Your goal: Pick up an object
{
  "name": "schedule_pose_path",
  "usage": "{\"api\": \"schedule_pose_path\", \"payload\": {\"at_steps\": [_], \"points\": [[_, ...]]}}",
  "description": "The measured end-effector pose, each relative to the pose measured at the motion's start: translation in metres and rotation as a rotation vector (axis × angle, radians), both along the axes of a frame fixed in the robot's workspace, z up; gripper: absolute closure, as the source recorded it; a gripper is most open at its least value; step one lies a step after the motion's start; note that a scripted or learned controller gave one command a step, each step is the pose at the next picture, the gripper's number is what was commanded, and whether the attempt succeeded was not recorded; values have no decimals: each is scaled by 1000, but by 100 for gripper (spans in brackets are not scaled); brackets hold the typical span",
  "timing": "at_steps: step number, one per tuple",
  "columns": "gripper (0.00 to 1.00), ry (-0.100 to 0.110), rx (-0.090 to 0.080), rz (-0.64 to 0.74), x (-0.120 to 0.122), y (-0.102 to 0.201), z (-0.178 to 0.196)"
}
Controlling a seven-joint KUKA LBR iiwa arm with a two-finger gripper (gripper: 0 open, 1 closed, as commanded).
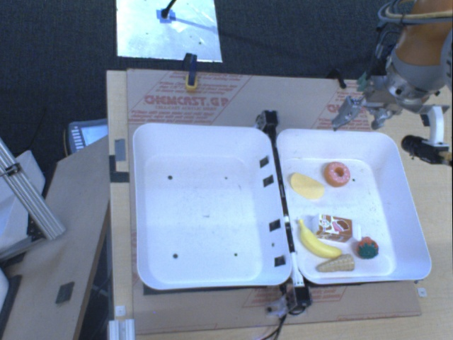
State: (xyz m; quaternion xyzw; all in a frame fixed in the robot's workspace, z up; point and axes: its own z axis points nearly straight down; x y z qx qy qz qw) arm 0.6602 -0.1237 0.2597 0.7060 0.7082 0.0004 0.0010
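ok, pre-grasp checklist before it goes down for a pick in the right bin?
1. Gripper above the right bin's far rim, not yet over any item: ok to start.
2. Nothing between the fingers: ok.
3. Fingers spread for a grasp: ok, they look apart.
4. Nearest target, the donut, lies apart from the yellow chip: ok.
5. Banana touches the small carton: not ok for a clean pick.
6. Cone and strawberry close to the near wall: cannot tell if the fingers fit.
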Motion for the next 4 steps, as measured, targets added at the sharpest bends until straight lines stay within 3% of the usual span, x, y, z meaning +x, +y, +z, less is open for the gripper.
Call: {"api": "schedule_pose_path", "payload": {"at_steps": [2,3,4], "points": [[0,0,0,0,0,0,0],[0,14,2,-6,-35,-40,-152],[100,-3,-1,-2,-29,-39,-132]]}}
